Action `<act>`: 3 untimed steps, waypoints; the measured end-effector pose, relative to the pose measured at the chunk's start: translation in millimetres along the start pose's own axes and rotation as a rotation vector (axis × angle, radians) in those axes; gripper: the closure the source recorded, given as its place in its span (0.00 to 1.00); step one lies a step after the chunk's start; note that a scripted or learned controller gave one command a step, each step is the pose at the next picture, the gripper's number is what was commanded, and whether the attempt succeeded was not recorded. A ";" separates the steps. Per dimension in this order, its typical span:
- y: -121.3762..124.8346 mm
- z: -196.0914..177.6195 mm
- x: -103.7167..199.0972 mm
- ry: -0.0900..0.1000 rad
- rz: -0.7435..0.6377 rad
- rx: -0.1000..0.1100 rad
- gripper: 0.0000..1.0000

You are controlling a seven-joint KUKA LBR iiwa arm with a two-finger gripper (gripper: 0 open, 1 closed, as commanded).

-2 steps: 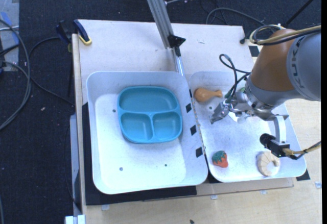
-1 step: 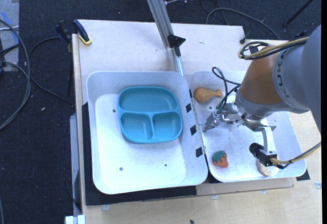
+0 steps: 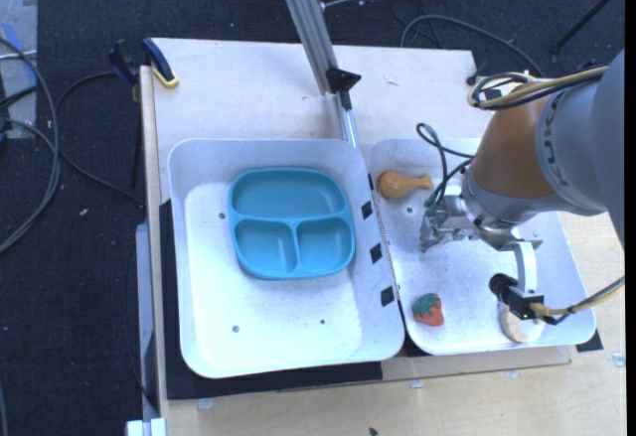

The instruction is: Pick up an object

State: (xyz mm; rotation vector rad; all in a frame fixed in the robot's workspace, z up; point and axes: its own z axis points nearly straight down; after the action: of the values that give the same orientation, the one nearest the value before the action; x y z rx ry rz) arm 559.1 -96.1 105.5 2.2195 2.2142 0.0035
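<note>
Camera view, looking down at a slant: a pale, flat surface [image 3: 248, 91] carries two shallow white bins side by side. Left bin [image 3: 199, 255], smooth plastic with rounded corners, holds a glossy blue divided plate [image 3: 292, 222] with one long compartment and two smaller ones. Right bin [image 3: 467, 330] is partly hidden by the arm [image 3: 556, 151], a bulky grey cylinder with an orange band, which enters from the right and covers the bin's upper right part. Gripper [image 3: 431, 225], a metallic assembly trailing black cables, hangs over the middle of the right bin; whether it is spread or pressed together cannot be told, and nothing is seen between its tips. Tan, pear-shaped drumstick toy [image 3: 399, 185] lies just above the gripper, near the bin's left wall. Small red strawberry toy [image 3: 428, 309] with a green cap lies near the bin's lower edge. A slanted grey metal rail [image 3: 308, 12] crosses the surface toward the bins.
</note>
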 end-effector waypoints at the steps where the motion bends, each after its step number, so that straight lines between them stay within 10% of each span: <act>1: 5.9 -60.4 -4.2 0.002 -0.004 0.003 1.00; 3: 9.3 -154.9 -7.5 0.002 -0.005 0.003 1.00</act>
State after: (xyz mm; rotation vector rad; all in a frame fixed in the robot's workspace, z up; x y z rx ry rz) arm 567.4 -103.2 260.4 2.2163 2.2222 0.0024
